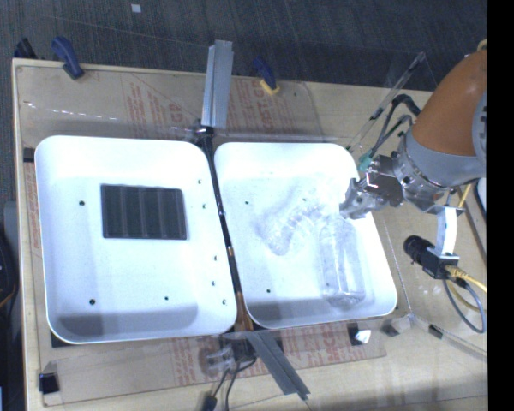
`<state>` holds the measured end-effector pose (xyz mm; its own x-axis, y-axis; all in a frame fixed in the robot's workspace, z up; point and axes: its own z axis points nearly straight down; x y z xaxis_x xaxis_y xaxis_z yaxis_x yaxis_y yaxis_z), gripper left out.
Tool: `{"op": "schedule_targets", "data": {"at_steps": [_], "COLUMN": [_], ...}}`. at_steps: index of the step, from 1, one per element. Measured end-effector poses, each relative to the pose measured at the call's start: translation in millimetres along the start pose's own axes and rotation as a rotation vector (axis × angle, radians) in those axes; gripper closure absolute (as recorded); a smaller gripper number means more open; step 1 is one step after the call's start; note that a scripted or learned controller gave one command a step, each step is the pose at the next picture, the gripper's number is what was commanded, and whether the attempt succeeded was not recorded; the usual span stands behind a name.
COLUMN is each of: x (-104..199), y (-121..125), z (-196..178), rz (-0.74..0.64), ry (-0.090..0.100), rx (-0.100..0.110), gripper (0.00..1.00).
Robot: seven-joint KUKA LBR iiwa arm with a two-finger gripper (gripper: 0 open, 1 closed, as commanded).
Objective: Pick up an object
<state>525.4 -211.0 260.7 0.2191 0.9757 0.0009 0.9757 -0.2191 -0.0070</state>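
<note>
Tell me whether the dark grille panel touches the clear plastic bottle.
Apart. The camera view shows the dark grille panel in the left bin, the clear plastic bottle in the right bin.

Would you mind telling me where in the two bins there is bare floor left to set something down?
The left bin has bare floor all around the dark ribbed block. In the right bin, the left strip and near edge are free; the clear plastic items and the gripper crowd its middle and right.

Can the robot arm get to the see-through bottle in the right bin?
Probably yes. The tool hovers at the right bin's upper right edge, near the clear bottle, and nothing lies on top of it.
</note>
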Motion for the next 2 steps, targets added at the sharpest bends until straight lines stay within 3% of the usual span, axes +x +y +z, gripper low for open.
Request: {"op": "schedule_targets", "data": {"at_steps": [1,2], "x": [0,-2], "y": [0,-50], "z": [0,-59], "rz": [0.0,0.003], "ry": [0.0,-0.001], "rx": [0.0,-0.007], "gripper": [0.0,0.0]}}
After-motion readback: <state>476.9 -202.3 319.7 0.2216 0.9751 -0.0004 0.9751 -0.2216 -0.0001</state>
